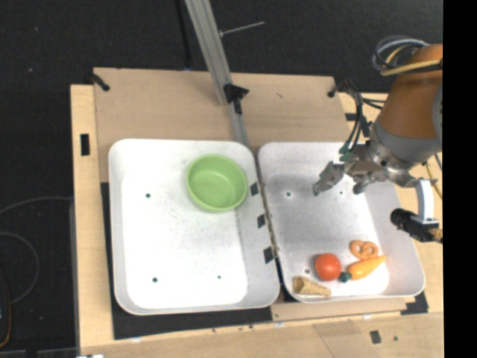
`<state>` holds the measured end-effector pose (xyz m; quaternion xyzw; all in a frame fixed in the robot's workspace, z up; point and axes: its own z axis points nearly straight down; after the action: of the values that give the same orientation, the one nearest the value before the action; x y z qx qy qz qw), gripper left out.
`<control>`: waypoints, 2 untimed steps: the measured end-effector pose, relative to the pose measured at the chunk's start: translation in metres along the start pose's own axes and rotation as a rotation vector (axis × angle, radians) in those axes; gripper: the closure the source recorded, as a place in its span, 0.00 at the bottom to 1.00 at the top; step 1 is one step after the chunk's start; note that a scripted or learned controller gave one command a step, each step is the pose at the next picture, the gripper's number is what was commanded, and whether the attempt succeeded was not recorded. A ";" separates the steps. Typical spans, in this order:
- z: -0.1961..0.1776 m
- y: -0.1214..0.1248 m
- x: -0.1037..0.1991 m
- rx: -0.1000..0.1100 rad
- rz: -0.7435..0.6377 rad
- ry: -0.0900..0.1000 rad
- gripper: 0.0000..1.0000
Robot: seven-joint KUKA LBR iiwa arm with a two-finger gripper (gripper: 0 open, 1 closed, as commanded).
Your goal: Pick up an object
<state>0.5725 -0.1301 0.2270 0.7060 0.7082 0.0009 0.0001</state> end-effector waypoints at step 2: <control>0.062 0.003 0.000 0.006 0.005 -0.003 0.00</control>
<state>0.5761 -0.1300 0.1650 0.7078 0.7064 -0.0023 -0.0011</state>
